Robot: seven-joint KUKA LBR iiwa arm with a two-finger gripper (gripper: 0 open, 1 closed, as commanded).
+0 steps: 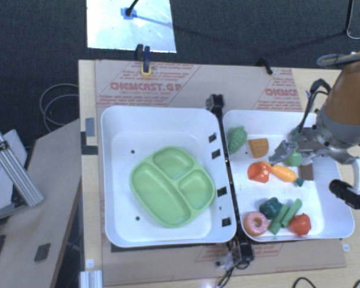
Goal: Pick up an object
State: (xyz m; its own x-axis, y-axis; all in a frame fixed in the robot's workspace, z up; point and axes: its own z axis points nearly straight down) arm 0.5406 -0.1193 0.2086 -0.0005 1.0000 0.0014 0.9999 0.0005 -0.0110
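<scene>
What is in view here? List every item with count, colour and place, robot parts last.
bins: 2, white, side by side on the bench
divided plate: 1, light green, three compartments, in the left bin
leafy vegetable toy: 1, green, right bin, far left corner
block: 1, orange-brown, right bin, beside the leafy toy
pepper toy: 1, red-orange, middle of the right bin
carrot toy: 1, orange, touching the pepper's right side
small brown piece: 1, right of the carrot
doughnut toy: 1, pink and tan, right bin, near edge
broccoli toy: 1, dark green, above the doughnut
green stick: 1, right of the doughnut
tomato toy: 1, red, near right area
clamp: 1, yellow and blue, far bench edge
arm: 1, grey and orange
gripper: 1, above the carrot
</scene>
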